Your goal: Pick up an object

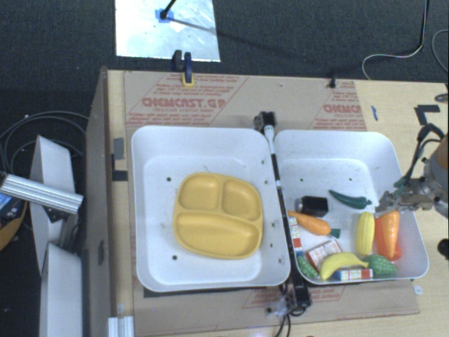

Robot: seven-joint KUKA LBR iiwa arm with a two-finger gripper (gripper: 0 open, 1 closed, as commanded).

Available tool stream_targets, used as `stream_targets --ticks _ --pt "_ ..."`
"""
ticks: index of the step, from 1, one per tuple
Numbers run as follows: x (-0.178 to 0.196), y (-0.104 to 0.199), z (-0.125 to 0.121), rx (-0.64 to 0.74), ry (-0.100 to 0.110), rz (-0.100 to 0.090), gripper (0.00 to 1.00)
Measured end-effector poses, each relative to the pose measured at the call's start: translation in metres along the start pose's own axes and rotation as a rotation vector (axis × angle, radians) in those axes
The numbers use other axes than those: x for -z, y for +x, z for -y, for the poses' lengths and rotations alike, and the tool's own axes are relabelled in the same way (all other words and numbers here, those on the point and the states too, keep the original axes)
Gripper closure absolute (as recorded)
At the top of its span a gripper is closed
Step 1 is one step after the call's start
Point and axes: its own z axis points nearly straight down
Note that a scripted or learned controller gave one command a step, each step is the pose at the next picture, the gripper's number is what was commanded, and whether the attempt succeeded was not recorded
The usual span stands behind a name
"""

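The right bin (pixel 337 149) holds several toy foods. A green pepper (pixel 349 200) lies beside a small black block (pixel 313 205). Below them is a small carrot (pixel 312 223). Against the right wall stand a yellow corn cob (pixel 365 234) and a larger orange carrot (pixel 388 235). In the front corner lie a banana (pixel 342 262), a green piece (pixel 381 264) and a red-and-white box (pixel 320 250). My gripper (pixel 397 199) reaches in from the right edge and sits just above the top of the larger orange carrot, by the bin's right wall.
The left bin (pixel 151 188) carries a yellow divided plate (pixel 219 214). A black divider clip (pixel 266 123) sits where the bins meet. Cardboard (pixel 210 97) lines the bench behind the bins. Cables run along the floor at far right.
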Motion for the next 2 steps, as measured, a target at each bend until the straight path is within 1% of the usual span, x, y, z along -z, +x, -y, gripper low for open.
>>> stream_targets --ticks 1,2 --pt "-0.020 -0.008 -0.029 0.003 0.002 -0.002 1.00" --pt "-0.008 0.056 -0.034 0.004 0.003 -0.003 1.00"
